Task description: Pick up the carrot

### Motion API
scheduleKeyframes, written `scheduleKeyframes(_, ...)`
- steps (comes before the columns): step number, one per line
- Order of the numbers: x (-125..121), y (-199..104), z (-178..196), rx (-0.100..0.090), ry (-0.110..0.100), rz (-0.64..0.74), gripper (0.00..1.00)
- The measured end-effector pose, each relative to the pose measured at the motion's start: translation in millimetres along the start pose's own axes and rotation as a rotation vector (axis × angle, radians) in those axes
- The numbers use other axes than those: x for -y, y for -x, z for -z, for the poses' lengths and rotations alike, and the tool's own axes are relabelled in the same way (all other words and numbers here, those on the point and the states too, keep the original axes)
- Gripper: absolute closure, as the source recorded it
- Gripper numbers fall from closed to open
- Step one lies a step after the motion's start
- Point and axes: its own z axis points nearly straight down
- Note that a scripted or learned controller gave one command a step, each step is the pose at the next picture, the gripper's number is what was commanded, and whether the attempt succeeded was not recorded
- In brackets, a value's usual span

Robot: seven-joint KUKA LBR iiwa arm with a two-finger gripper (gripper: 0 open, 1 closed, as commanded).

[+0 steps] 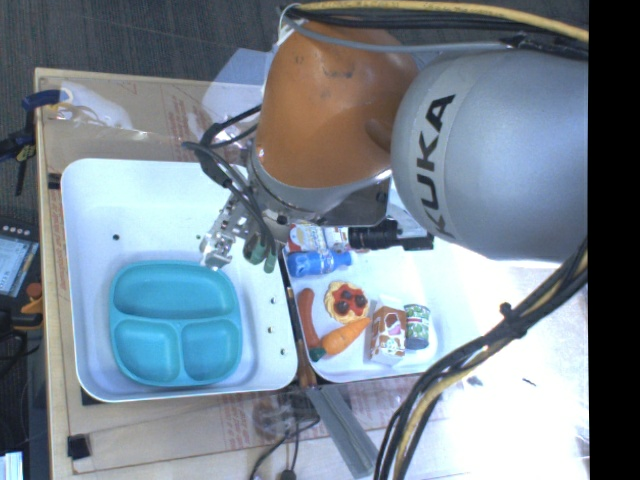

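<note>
The orange carrot (343, 337) lies slanted near the front of the right bin (452, 330), its green-tipped end towards the bin's left wall. My gripper (238, 247) hangs over the left bin (110, 203), to the carrot's upper left and well apart from it. Its fingers are spread, open, with nothing between them. The big grey and orange arm hides the back of the right bin.
A teal divided tray (177, 323) fills the front of the left bin. Around the carrot lie a red sausage (308, 313), a fruit tart (346, 301), a blue bottle (320, 262), a small box (386, 333) and a green can (416, 326).
</note>
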Motion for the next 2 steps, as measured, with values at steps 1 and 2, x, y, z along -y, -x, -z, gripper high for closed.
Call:
scheduleKeyframes(1, 37, -8, -28, -0.003, 0.0, 0.408, 1.0)
scheduleKeyframes(2, 104, 21, 29, 0.002, 0.001, 0.996, 1.0)
